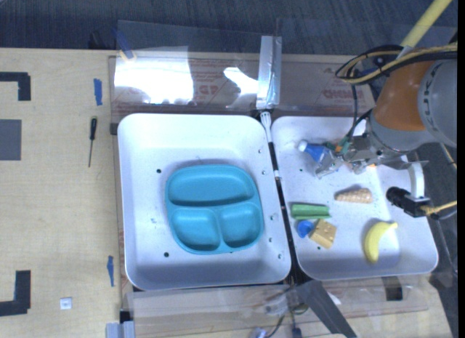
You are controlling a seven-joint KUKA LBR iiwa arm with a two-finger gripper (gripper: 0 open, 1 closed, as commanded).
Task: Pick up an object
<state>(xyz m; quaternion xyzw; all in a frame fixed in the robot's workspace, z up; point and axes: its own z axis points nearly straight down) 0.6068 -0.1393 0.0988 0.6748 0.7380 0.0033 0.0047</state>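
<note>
The end effector [340,156] sits low in the far part of the right bin [421,260], its tip beside a small blue object [315,152]; whether it is released or clenched I cannot tell. That blue piece looks like the intended pick, since the tool is angled straight at it. Nearer the front lie a tan cone-shaped piece [354,196], a green stick [310,209], a yellow block [324,233] and a banana [378,240], spread apart. The left bin [138,184] holds a blue divided tray [213,208], on the desk [51,184].
</note>
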